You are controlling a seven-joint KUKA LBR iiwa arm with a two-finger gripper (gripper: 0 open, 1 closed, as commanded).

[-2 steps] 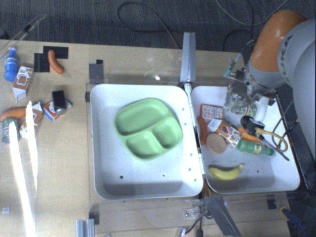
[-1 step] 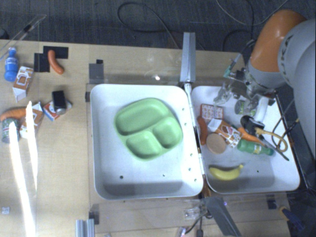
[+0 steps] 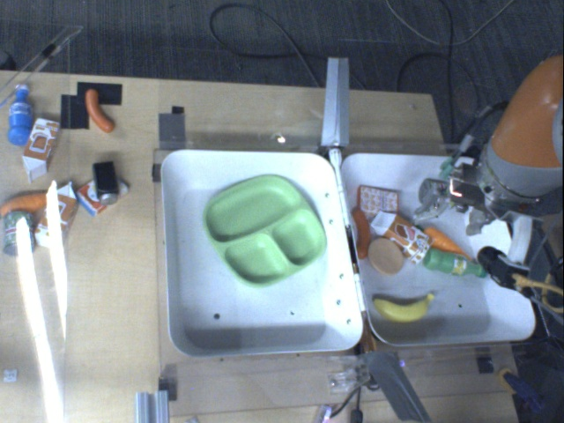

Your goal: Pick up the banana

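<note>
The yellow banana (image 3: 404, 307) lies on its side near the front edge of the right bin (image 3: 493, 320), with bare white floor around it. My gripper (image 3: 451, 211) hangs over the back right part of that bin, well behind the banana and to its right. Its fingers stand apart and open, with nothing between them. The grey arm with its orange band (image 3: 533, 122) rises behind it at the right edge.
Between gripper and banana lie a green bottle (image 3: 451, 263), a carrot (image 3: 441, 239), a brown round lid (image 3: 385, 256), a snack packet (image 3: 407, 234) and a red-and-white carton (image 3: 379, 200). The left bin (image 3: 185, 307) holds a green divided plate (image 3: 264, 227). Loose items sit on the bench at far left.
</note>
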